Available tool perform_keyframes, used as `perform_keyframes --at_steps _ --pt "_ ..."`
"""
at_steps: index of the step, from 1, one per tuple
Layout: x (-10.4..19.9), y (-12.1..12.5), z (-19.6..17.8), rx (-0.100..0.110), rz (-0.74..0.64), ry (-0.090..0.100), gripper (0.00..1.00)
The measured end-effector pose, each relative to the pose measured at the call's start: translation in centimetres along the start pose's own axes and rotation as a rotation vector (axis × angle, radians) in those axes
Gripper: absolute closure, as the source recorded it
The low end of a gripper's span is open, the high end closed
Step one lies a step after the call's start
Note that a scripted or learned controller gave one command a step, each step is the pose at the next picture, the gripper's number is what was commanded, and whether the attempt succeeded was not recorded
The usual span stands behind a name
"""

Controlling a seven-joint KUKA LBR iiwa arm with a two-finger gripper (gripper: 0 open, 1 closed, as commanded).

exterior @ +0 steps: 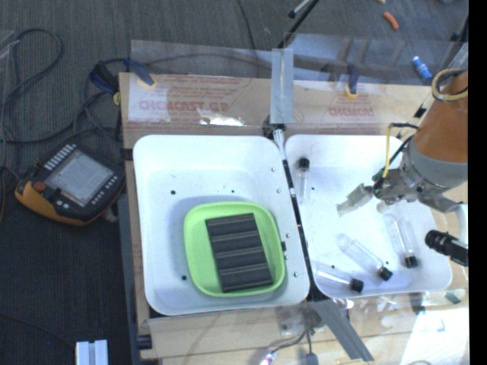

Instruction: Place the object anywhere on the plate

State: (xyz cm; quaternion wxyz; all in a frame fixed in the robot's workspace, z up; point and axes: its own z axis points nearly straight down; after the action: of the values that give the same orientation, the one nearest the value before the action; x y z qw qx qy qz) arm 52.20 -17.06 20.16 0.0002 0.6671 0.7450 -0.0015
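A green plate [196, 230] lies in the left bin [160, 173], and a dark grey ribbed block [239, 252] rests flat on it. Several clear tubes with black caps lie in the right bin [335, 158]: one [303, 176] near the divider, one [365, 255] at the centre front, one [400, 238] to the right and one [338, 277] along the front wall. My gripper [356, 198] hangs low over the middle of the right bin, above and between the tubes, pointing left. Nothing is visibly held in it.
The arm's grey and orange body [447, 139] covers the right bin's far right side. A black part [447, 246] juts in at the right edge. A teach pendant [72, 182] lies on the floor to the left of the bench. Taped cardboard [205, 101] lines the back.
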Motion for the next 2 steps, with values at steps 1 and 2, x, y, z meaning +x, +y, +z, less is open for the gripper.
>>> perform_keyframes --at_steps 1,2 --pt "1.3 -1.6 -9.1 -0.001 0.007 0.0 0.0" --pt "6.3 -1.0 -15.5 -0.002 -0.205 -0.001 0.0"
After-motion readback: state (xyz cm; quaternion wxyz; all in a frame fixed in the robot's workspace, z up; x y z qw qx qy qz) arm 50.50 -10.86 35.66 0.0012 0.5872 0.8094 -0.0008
